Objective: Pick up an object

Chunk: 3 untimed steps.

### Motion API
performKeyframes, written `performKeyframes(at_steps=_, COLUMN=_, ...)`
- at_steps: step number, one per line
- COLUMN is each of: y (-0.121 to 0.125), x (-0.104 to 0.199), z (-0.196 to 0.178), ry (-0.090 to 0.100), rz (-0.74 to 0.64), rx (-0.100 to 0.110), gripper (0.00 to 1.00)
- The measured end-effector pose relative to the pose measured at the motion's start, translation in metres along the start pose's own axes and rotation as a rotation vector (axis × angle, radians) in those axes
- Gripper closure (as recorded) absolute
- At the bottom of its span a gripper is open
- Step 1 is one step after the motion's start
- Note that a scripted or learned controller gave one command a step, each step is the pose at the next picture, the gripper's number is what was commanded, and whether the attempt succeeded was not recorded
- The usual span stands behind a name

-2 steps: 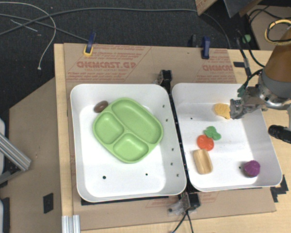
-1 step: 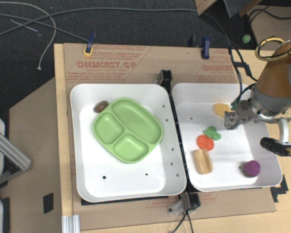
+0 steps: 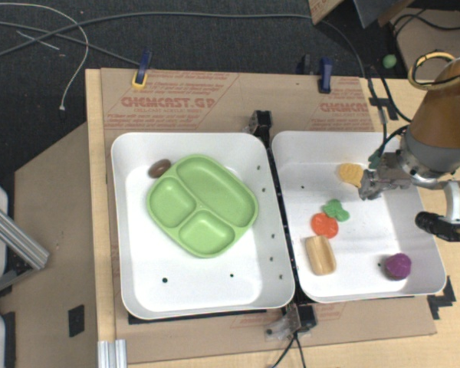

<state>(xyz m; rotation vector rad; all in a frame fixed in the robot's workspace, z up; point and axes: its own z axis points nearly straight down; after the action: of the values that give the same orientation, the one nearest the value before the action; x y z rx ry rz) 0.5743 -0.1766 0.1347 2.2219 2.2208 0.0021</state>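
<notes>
Claw (image 3: 370, 184) low in right bin (image 3: 353, 290), near its far right edge, just beside yellow piece (image 3: 351, 174), partly hidden behind it; finger spacing impossible to tell. Green piece (image 3: 336, 209), tomato (image 3: 324, 225) and bread roll (image 3: 320, 254) mid-bin; purple ball (image 3: 398, 265) at near right corner. Green tray (image 3: 202, 205), brown lump (image 3: 160, 168) in left bin (image 3: 207, 294).

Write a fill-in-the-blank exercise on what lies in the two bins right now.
1. The green divided plate lies in the ____ bin.
2. The small brown object sits beside the plate's upper-____ edge.
3. The ____ object lies nearest the right bin's lower right corner.
4. The end effector is next to the ____ object.

Missing words: left; left; purple; yellow
</notes>
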Motion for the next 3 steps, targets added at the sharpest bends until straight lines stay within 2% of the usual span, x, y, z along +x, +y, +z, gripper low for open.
performKeyframes(at_steps=2, y=-0.001, x=-0.003, z=-0.118, ry=-0.003, rz=-0.002, rx=-0.006, gripper=1.00)
performKeyframes(at_steps=3, y=-0.018, x=0.052, z=-0.106, ry=0.002, rz=-0.005, rx=0.004, gripper=1.00)
